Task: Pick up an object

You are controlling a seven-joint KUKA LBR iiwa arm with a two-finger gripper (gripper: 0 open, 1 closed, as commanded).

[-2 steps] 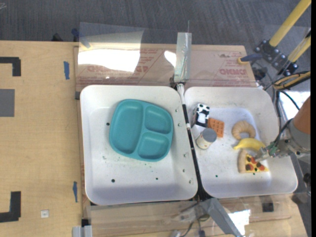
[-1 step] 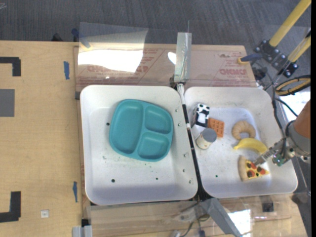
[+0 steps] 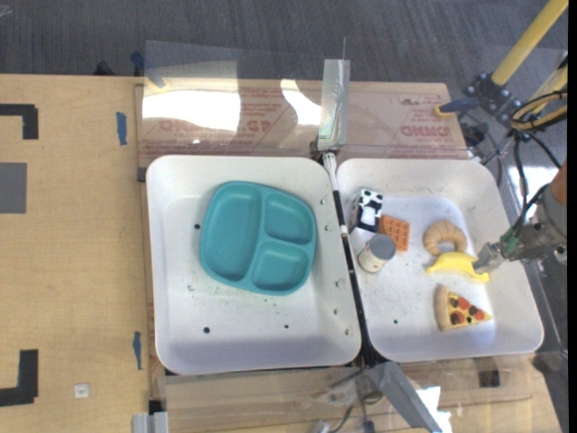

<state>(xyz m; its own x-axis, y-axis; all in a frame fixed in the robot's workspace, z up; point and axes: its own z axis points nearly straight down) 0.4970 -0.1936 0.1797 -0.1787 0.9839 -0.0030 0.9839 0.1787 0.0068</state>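
Note:
The right bin (image 3: 410, 327) holds several toy foods. A yellow banana (image 3: 453, 263) lies near its right side, with a tan croissant (image 3: 445, 234) just above it and a pizza slice (image 3: 458, 308) below. Toward the bin's left are an orange waffle (image 3: 394, 232), a black-and-white block (image 3: 367, 209) and a small grey-topped cylinder (image 3: 377, 253). My gripper (image 3: 491, 260) reaches in over the bin's right rim, its tip right at the banana's right end. Nothing is lifted off the bin floor.
A teal divided plate (image 3: 257, 238) lies in the left bin (image 3: 180, 323). A raised divider (image 3: 343, 242) separates the bins. A clear plastic sheet (image 3: 270, 115) stands behind them. Cables and a yellow pole (image 3: 532, 34) crowd the far right.

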